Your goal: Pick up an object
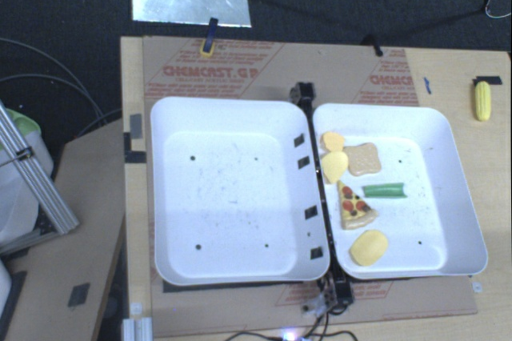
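On the desk (pixel 448 63) we list two white bins: the left bin (pixel 232 191) and the right bin (pixel 400 191). The right bin's near-left part holds a pizza slice (pixel 353 206), bread slice (pixel 364 159), green stick (pixel 385 190) and three yellow pieces (pixel 369 247). We cannot tell the fingers' state.
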You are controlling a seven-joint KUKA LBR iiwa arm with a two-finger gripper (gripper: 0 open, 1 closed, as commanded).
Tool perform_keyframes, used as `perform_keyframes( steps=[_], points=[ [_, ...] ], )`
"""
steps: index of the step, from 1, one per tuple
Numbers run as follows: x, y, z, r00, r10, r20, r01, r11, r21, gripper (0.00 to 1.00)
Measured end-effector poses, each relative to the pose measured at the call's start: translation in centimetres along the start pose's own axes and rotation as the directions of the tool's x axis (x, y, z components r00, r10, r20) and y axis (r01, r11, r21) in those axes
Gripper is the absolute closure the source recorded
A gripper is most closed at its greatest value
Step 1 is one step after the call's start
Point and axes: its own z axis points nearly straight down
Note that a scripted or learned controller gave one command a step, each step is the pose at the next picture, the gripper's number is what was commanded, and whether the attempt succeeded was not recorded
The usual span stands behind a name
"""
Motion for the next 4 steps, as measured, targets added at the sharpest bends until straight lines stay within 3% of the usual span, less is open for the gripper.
perform_keyframes(
  steps=[1, 2, 3, 4],
  points=[
    [0.0, 0.1, -1.2, 1.0, -0.003, 0.002, 0.003, 1.0, -0.004, 1.0],
    [13.0, -7.1, 10.6, 1.0, 0.022, -0.017, -0.021, 0.998, 0.052, 1.0],
    [15.3, -6.7, 20.2, 0.999, 0.032, -0.014, -0.031, 0.998, 0.047, 1.0],
    [10.3, -10.1, 12.2, 0.999, 0.042, -0.013, -0.041, 0.999, 0.027, 1.0]
  ],
)
